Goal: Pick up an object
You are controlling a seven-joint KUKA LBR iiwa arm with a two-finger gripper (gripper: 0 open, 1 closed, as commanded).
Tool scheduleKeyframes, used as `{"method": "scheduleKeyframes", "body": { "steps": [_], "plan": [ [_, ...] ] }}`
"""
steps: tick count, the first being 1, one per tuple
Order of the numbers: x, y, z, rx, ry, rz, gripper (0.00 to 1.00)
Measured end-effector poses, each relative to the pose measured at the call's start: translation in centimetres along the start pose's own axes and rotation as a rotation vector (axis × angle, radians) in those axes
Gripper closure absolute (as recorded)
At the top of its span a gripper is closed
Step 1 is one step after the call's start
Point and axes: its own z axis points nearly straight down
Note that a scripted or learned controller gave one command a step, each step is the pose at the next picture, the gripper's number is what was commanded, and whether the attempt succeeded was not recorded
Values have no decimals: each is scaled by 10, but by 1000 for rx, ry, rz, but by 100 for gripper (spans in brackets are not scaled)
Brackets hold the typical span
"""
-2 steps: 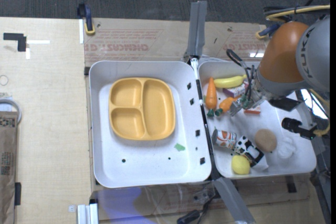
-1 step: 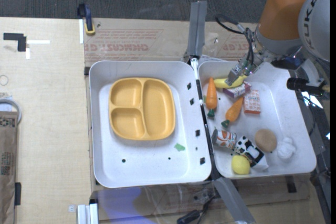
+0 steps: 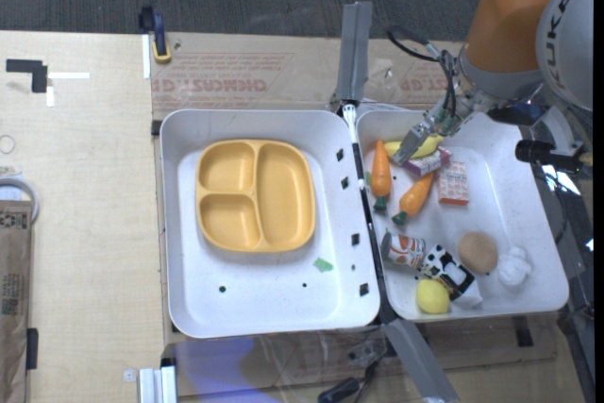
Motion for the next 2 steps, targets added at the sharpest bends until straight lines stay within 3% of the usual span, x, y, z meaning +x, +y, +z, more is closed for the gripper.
{"method": "scheduleKeyframes", "body": {
  "steps": [1,2],
  "plan": [
    [36,15,-19,0,-1,160,0],
    [37,-46,1,2,1,169,0]
  ]
}}
